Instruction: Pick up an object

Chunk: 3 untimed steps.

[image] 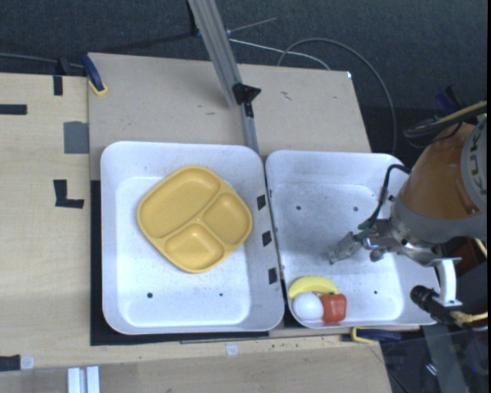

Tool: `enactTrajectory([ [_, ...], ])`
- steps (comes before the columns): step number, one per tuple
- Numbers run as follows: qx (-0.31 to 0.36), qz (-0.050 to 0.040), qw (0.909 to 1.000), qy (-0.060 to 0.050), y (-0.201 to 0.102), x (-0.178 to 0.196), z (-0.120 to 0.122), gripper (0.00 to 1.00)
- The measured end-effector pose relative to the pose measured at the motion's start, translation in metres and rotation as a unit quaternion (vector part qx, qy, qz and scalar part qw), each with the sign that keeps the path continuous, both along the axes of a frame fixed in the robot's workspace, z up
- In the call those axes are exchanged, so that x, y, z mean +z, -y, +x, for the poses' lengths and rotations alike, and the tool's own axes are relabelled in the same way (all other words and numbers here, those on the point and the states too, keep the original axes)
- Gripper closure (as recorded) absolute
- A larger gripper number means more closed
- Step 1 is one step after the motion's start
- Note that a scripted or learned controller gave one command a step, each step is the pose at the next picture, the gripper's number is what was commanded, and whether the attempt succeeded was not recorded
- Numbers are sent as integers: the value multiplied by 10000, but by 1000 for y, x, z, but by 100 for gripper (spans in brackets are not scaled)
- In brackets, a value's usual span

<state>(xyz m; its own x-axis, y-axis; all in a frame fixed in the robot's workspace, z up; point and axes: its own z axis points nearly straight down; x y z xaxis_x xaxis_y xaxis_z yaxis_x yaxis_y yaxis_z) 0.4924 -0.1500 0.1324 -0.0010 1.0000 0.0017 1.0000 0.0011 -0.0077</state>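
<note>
**Ana:** Across the tabletop (33,219) sit two shallow white bins side by side. The left bin (123,301) carries a yellow divided plate (195,218), lying flat near its middle. The right bin (368,170) is where the arm (442,191) reaches in, its orange band over the bin's right side.

**Ben:** And the gripper?

**Ana:** The gripper (344,250) hangs above the bare floor of the right bin, pointing toward the bin's middle. I see nothing between its fingers, so I judge it has hold of nothing. Whether they stand apart or closed I cannot tell; they are too small and grey against the white.

**Ben:** Where are the things to pick?

**Ana:** Bunched at the near edge of the right bin, touching one another: a yellow curved piece (313,284), a white ball (309,306) just in front of it, and a small red piece (335,308) beside the ball. All lie below the gripper, near but apart from it.

**Ben:** How should it go in?

**Ana:** I would take the red piece, since it sits on the outside of the cluster. Come straight down, with the fingers straddling it. The bin wall is close, so one finger risks striking it. The ball would probably roll away if nudged.
</note>
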Motion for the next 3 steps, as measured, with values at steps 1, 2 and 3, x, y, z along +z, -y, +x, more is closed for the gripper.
enactTrajectory([
  [1,0,-14,10000,34,0,-44,0,0],
  [2,4,-4,10000,28,-1,-33,0,100],
  [3,5,-10,10000,53,-9,24,-5,100],
])
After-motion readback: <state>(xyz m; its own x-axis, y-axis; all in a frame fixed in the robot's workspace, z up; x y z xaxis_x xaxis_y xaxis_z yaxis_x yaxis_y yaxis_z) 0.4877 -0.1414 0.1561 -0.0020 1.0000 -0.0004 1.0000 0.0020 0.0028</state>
